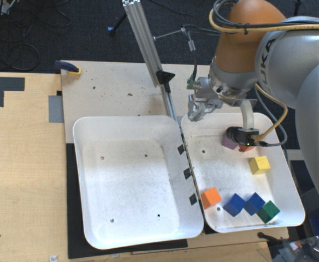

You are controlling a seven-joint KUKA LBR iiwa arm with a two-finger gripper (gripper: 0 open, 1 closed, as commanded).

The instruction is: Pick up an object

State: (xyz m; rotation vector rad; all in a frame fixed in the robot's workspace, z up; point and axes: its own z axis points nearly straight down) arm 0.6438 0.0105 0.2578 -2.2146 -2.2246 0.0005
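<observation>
We note the left bin lying down and left of the gripper. The gripper hangs over the far edge of the right bin; we cannot tell its state. Below it sits an orange block. Down and right of it lie a purple block, 2 blue blocks, a yellow block and a green block.

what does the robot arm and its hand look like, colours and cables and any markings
The arm is bulky and rounded, pale grey, with a glossy orange band above the wrist. Part of dark lettering shows on the grey shell. Grey cables loop over the orange part, and a yellowish one curves down the side. The hand is small, bare grey metal.
</observation>
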